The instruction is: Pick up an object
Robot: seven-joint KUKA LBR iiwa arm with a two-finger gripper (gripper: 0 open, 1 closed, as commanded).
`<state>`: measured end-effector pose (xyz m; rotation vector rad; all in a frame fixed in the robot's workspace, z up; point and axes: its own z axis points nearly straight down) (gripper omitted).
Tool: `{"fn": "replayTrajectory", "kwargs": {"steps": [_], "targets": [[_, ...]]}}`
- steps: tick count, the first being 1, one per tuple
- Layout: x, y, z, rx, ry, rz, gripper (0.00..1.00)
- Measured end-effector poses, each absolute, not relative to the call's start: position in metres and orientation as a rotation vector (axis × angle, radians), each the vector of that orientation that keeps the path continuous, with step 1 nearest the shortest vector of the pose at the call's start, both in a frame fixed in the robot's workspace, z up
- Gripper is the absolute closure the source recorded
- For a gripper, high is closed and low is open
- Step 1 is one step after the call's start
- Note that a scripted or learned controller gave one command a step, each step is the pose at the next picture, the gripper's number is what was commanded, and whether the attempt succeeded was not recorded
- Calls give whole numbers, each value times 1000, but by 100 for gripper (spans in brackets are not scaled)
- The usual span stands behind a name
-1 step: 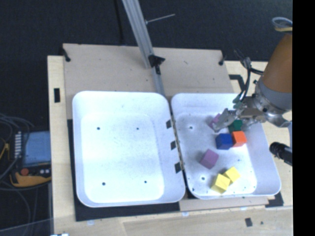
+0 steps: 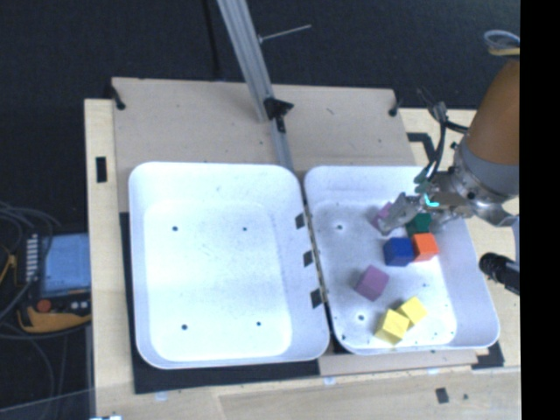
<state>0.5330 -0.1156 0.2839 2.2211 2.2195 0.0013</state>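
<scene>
Our gripper (image 2: 398,213) hovers low in the right bin (image 2: 464,322); we cannot tell its state. Just below sits the blue cube (image 2: 398,251), touching the orange cube (image 2: 425,246) rightward. We should descend squarely, avoiding its neighbour.

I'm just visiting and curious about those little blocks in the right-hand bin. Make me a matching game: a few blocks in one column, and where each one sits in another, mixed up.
Blocks:
1. blue block
2. orange block
3. purple block
4. yellow blocks

Places:
A. nearest the bin's front edge, two side by side
B. directly right of the blue block, touching it
C. alone, toward the middle of the right bin, left of and below the blue one
D. just below the gripper, left of the orange one

Pairs: 1-D, 2-B, 3-C, 4-A
</scene>
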Motion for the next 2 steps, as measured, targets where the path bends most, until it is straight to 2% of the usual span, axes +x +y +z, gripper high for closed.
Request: {"fn": "replayTrajectory", "kwargs": {"steps": [2], "targets": [[527,-124,197,2225,2222,-5,0]]}}
